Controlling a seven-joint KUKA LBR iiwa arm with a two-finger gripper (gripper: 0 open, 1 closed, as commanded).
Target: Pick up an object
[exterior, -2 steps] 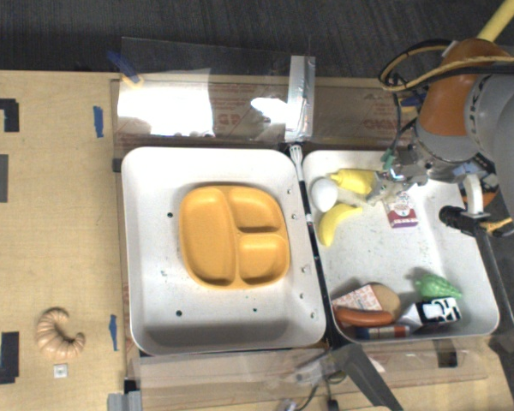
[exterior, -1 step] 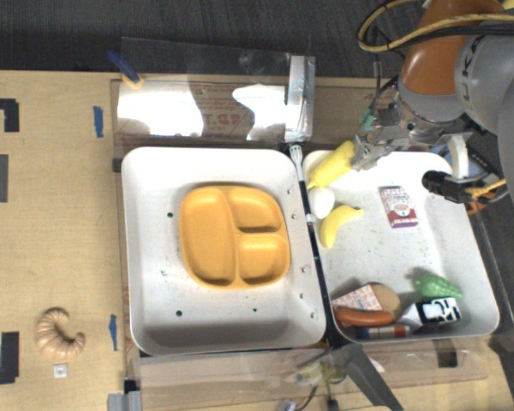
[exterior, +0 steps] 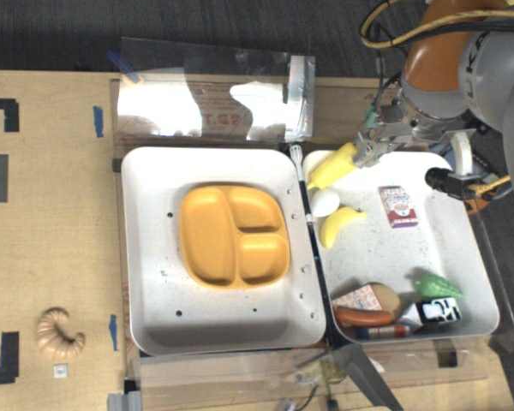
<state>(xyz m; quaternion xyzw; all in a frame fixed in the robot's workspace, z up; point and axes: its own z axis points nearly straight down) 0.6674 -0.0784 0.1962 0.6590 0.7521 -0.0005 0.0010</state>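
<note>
The gripper (exterior: 370,144) sits at the right bin's (exterior: 463,255) far-left corner, touching a banana (exterior: 330,169); I can't tell how the jaws stand. Crammed against the rim there, they may jam on the wall or just nudge the fruit away.

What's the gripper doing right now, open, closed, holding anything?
Gripper: at the right bin's far left corner, over the upper banana; open or closed cannot be told.
</note>
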